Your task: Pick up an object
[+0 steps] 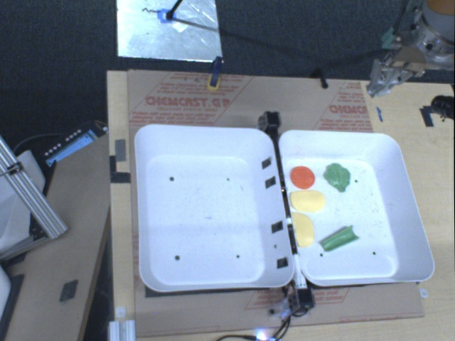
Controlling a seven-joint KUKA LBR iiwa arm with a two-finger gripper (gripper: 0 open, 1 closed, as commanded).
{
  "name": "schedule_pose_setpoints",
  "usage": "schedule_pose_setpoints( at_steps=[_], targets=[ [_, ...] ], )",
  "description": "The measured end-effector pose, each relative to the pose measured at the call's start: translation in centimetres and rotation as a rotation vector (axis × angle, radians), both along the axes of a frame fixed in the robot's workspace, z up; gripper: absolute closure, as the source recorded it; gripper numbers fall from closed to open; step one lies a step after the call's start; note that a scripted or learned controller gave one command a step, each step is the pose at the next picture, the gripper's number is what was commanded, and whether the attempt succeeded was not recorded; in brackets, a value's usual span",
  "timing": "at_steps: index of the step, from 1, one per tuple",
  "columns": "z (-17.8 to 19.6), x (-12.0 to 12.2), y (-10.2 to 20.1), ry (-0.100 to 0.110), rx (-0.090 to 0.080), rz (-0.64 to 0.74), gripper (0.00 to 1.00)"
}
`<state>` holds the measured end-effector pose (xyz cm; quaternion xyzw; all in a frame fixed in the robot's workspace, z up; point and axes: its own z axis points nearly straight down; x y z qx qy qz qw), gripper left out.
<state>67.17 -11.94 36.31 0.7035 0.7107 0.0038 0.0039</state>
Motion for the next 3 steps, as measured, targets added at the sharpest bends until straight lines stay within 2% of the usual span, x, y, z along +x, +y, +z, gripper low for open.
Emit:
schedule_pose_setpoints(
  at_steps=[1,2,3],
  targets=[
    [18.4,-0.4,0.1,-0.011,-0.004,-0.004,1.0],
    [-5.4,-3.3,10.3,0.026,0.004,0.0,1.0],
    [-2.2,-0.2,16.6,0.004,0.002,-0.001,1.0]
  ],
)
